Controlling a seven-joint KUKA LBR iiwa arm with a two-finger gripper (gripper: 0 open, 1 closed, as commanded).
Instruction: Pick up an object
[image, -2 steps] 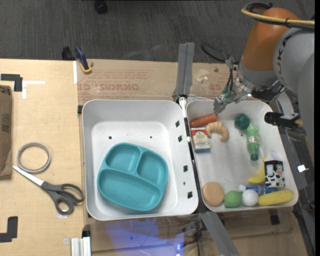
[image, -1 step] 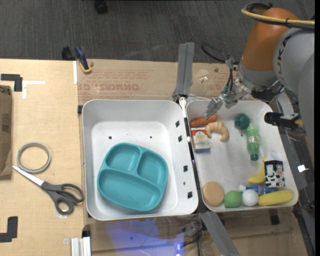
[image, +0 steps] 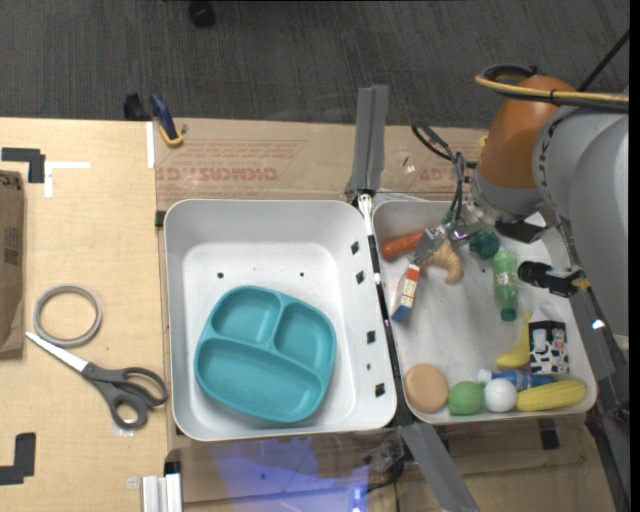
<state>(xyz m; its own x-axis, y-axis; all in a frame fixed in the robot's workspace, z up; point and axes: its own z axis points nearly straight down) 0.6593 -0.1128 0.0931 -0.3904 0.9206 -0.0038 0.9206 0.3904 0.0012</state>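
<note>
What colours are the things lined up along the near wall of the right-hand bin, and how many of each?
Tan egg: 1
Green ball: 1
White ball: 1
Yellow corn cob: 1
Total: 4

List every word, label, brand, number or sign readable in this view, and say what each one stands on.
Red print on the cardboard sheet behind the bins: upside down and too blurred to read.
Label on the small carton in the right bin: too small to read.
Black-and-white pack in the right bin: pattern visible, no readable words.
Brown paper bag at the left edge: faint print, unreadable.
No text can be read with confidence.
</note>
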